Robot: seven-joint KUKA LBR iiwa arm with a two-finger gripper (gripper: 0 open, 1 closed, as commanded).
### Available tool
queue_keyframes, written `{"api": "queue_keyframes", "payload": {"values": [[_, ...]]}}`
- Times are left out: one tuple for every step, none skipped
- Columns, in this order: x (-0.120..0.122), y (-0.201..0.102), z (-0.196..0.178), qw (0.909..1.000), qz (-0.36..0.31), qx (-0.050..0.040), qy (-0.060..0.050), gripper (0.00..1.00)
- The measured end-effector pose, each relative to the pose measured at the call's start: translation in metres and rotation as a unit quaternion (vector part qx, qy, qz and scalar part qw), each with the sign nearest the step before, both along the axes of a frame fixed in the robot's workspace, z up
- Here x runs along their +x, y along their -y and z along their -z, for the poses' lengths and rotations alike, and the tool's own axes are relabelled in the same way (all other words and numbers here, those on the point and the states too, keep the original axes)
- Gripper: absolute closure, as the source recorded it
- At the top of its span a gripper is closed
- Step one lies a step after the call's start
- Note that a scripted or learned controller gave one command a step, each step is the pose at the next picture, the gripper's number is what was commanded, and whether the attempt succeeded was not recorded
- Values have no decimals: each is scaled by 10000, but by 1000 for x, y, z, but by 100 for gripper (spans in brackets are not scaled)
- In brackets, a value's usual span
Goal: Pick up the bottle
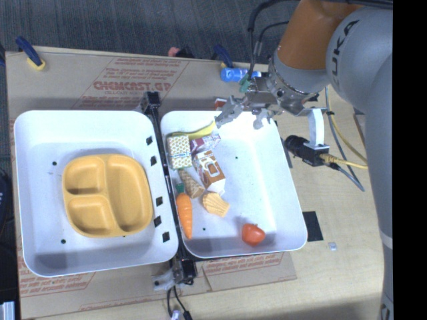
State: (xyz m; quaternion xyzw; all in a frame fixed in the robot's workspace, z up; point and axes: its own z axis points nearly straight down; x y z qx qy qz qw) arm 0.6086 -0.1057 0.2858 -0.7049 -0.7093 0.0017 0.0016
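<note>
Bottle lies at seven o'clock from the tool, long axis roughly twelve-to-six. Tool fingers spread, grasping nothing.

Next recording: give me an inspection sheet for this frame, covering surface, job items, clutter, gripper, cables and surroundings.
Surface: two white bins, left bin and right bin, on printed cardboard.
Job's things: bottle not clearly identifiable; a red-and-white container in the right bin may be it.
Clutter: banana, checkered box, carrot, tomato in the right bin; yellow divided plate in the left bin.
Gripper: gripper open, above the right bin's far edge, nothing between its fingers.
Cables: yellow cable right of the bins; black cables on the arm.
Surroundings: blue clamp; dark floor.
</note>
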Motion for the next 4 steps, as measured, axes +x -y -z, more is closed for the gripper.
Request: {"api": "queue_keyframes", "payload": {"values": [[0,-1,-10,10000,-25,1,-14,100],[-53,-55,38,9986,-521,0,-4,100],[-133,-92,77,9921,-1256,7,-5,100],[-133,-141,82,9989,-471,1,6,100]]}}
